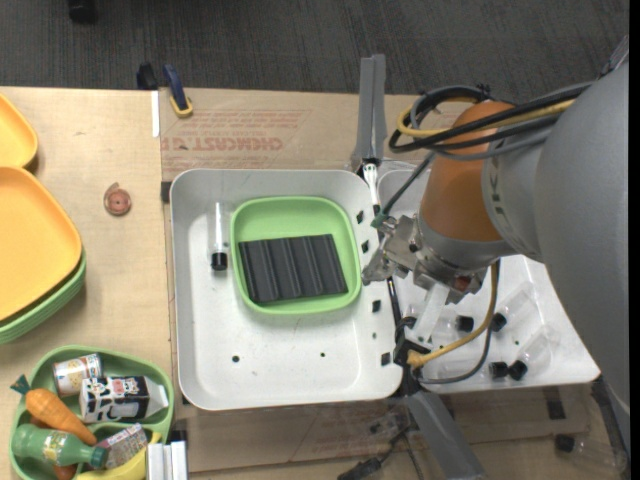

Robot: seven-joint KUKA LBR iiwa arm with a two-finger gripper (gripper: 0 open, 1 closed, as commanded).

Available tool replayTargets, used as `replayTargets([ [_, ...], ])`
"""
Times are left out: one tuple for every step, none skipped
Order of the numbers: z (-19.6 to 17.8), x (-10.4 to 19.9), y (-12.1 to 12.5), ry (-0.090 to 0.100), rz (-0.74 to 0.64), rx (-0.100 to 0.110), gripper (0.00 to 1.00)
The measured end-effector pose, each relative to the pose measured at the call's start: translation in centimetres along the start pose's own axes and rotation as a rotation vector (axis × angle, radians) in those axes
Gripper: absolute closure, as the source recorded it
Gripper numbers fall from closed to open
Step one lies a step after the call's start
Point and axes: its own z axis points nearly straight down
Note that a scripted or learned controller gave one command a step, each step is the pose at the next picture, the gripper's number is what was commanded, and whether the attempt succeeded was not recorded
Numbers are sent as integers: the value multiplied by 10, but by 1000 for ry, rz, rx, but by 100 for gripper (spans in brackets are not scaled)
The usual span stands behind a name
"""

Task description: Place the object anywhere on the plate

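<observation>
A green square plate [342, 230] lies in the upper middle of the left white bin [280, 368]. A dark grey ribbed rectangular object [292, 268] lies flat on it, covering most of its lower half. A white tube with a black cap [218, 236] lies in the bin just left of the plate. My gripper [392, 258] hangs under the orange-banded wrist, over the wall between the two bins and just right of the plate. The wrist hides most of it, and I see nothing held.
The right bin [560, 353] holds several small clear pieces with black caps [505, 368] under and beside the arm. On the bench at the left are stacked yellow plates [35, 248], a green bowl of toy food [85, 408] and a small pink disc [118, 201].
</observation>
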Motion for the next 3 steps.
replayTargets([
  [-36,26,-36,0,8,-3,0],
  [-10,-12,46,-1,34,-1,0],
  [0,39,19,-1,218,-1,0],
])
